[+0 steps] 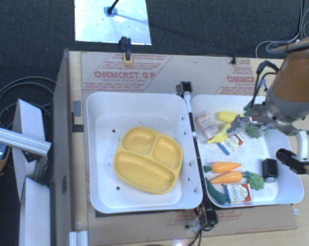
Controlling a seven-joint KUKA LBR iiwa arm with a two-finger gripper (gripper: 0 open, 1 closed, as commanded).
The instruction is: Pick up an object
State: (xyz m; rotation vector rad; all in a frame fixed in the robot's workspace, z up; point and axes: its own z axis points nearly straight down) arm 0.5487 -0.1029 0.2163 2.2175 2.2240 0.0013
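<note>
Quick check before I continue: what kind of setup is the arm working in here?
Likely a lab bin-picking bench: two white bins side by side on a board, a yellow divided plate in one, toy carrots and small packets in the other, loose cables around.

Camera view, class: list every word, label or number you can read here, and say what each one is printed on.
"CHEMCAST GP": red print on the brown protective sheet under the bins, repeated slantwise; the copies toward the corners are cut off or too faint to read.
Small packet near the carrots: printing too small to read.
Packet by the gripper: likewise unreadable.
</note>
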